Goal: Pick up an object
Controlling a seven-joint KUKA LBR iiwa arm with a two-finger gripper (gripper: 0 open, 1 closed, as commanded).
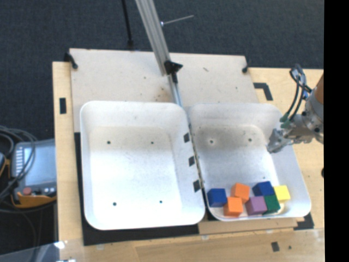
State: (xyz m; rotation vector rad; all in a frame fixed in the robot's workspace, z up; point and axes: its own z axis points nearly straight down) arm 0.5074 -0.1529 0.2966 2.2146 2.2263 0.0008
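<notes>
Several small blocks lie bunched at the near end of the right bin: a blue one, two orange ones, a purple one, a second blue one, a green one and a yellow one. My gripper hangs over the right rim of that bin, well behind the blocks and apart from them. Nothing is visible in its grasp.
The left bin sits beside the right one, their rims meeting at the centre. A slanted aluminium bar rises from the back of the bench. A grey box with cables sits off the bench's left side.
</notes>
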